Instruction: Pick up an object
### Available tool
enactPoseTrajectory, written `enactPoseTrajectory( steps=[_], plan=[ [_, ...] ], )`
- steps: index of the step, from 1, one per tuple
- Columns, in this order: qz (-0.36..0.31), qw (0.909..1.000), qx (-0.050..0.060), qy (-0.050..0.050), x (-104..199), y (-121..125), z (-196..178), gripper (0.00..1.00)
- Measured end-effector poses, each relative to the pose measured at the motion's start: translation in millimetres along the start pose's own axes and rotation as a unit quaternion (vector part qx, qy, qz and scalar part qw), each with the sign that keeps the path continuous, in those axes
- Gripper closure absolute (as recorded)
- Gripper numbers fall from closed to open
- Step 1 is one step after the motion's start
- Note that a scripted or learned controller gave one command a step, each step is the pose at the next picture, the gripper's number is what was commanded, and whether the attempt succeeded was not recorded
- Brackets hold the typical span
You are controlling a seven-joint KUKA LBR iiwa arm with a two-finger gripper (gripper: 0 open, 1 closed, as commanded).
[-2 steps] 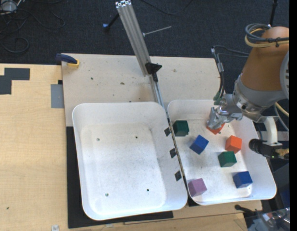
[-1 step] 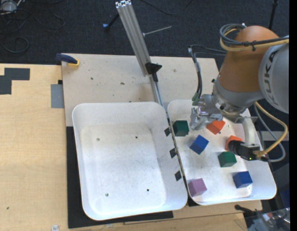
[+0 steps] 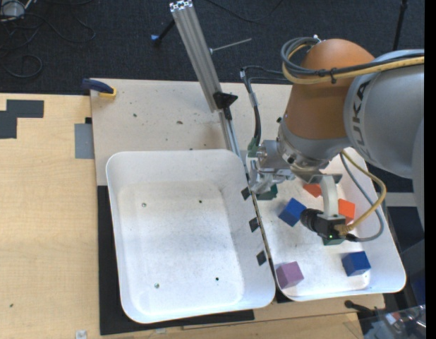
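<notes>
Grey arm [image 3: 359, 119] bent down over right bin [image 3: 387, 277], fingers [image 3: 264, 182] near dark green object [image 3: 269, 189]; grip state unclear.

The two shallow white plastic bins [image 3: 176, 288] look smooth and faintly speckled. The pale wooden bench top [image 3: 41, 210] is matt, with visible grain. The slanted silver metal rail [image 3: 197, 48] has a brushed sheen. The arm's rounded orange band [image 3: 324, 97] looks smooth and glossy.

Blue [image 3: 291, 212], purple [image 3: 289, 274], orange blocks [image 3: 346, 209] lie in right bin [image 3: 387, 277].
</notes>
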State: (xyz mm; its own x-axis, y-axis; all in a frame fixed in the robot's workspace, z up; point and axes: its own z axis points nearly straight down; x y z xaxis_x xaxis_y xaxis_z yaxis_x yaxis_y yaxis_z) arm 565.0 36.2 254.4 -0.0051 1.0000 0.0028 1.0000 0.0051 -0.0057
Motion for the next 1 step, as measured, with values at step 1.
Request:
enactPoseTrajectory(
  steps=[1],
  plan=[
    [0.0, 1.0, 0.0, -0.001, 58.1, 0.2, 7.5, 1.0]
  ],
)
